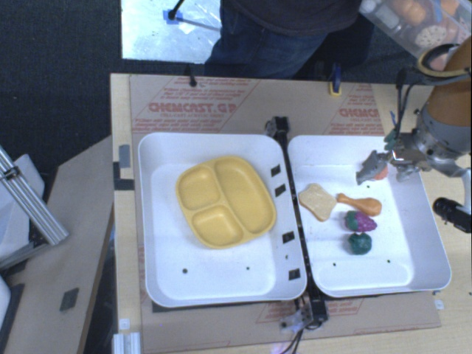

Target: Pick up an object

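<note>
Over the right bin's (420, 271) far edge the gripper (372, 169) hangs, finger state unclear, near an orange item (379, 172); approach step, next needs a descent onto it.

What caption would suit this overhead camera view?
Grey robot arm's gripper hovers over right white bin of toy food; yellow divided plastic plate sits in left bin.
</note>
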`<state>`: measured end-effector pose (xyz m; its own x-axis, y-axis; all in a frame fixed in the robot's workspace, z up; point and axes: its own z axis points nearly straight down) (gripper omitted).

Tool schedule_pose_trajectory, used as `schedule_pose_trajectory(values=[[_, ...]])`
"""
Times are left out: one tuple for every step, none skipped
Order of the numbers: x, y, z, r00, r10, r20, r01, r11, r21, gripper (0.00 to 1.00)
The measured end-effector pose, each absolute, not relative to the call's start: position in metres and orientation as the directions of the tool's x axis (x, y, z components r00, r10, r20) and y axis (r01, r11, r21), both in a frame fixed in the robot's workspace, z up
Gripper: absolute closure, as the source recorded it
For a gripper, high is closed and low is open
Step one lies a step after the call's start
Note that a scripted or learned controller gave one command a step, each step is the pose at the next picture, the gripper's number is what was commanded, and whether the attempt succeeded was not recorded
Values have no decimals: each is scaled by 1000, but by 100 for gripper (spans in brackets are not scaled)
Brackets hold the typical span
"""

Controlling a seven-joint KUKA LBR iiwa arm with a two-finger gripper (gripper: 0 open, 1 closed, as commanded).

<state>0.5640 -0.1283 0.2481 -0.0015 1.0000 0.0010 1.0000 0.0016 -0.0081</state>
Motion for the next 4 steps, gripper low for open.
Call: schedule_pose_trajectory(values=[[566, -128, 253, -4, 1000, -1, 1000, 4, 2, 0], [566, -135, 209, -1, 1000, 0, 1000, 1, -2, 0], [565, -125, 155, -1, 1000, 1, 1000, 1, -3, 0], [565, -117, 95, -1, 1000, 2, 1000, 1, -4, 0]])
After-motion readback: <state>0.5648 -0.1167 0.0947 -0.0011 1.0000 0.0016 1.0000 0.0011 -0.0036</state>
